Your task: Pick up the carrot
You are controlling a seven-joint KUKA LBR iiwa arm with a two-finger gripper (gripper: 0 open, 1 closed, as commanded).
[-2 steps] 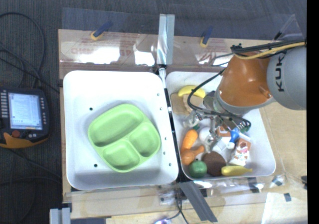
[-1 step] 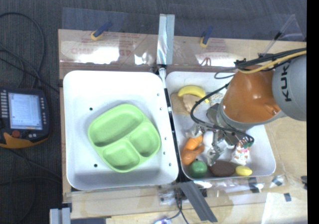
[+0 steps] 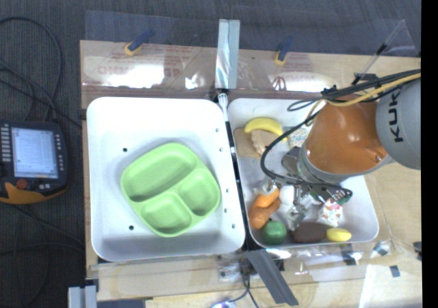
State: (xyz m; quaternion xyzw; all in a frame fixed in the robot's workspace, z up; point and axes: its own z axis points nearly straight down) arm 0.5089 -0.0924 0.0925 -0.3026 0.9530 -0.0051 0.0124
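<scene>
From the overhead camera I saw the left bin [image 3: 109,135] holding a green divided plate [image 3: 171,188], lying at an angle. The right bin [image 3: 366,231] was crowded: a banana [image 3: 263,125] near its back, the carrot [image 3: 263,208] against the left wall toward the front, a green lime [image 3: 275,231] just in front of it, then a dark brown piece [image 3: 309,232] and a small yellow one [image 3: 338,235] along the front edge. The arm [image 3: 345,139] reached in from the right, its orange band over the bin's middle. The gripper [image 3: 295,204] pointed down just right of the carrot; I could not tell how its fingers stood.
</scene>
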